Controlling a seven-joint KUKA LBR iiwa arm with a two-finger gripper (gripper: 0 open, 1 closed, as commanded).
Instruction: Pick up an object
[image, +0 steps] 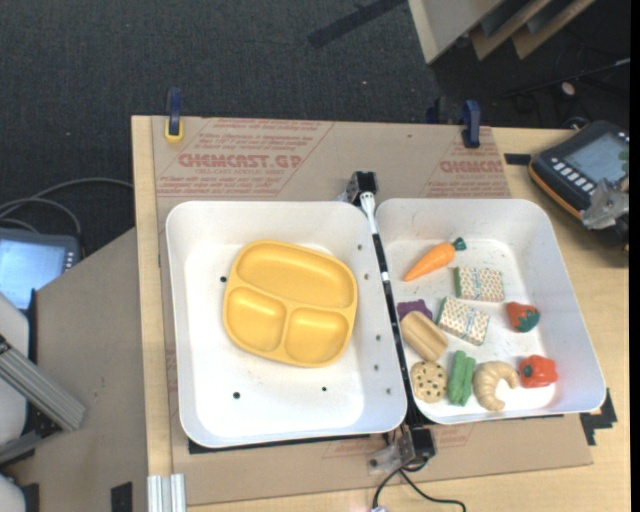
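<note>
The right white bin (566, 268) holds several toy foods. An orange carrot (432, 260) lies at its far left. Two patterned crackers (481, 283) (465, 320) sit in the middle. A strawberry (522, 316) and a red pepper (537, 371) are on the right side. Along the near edge lie a croissant (493, 385), green beans (460, 377) and a chocolate-chip cookie (428, 380). A tan bread roll (423, 336) rests against a purple piece (413, 308) at the left. The left white bin (190, 330) holds a yellow divided plate (290, 303).
Both bins rest on a brown cardboard sheet (250, 150) clamped at the back by two clamps (174, 112) (470, 122). A black and orange hand-held controller (585, 168) lies at the bench's far right. Cables (400, 470) trail at the front edge.
</note>
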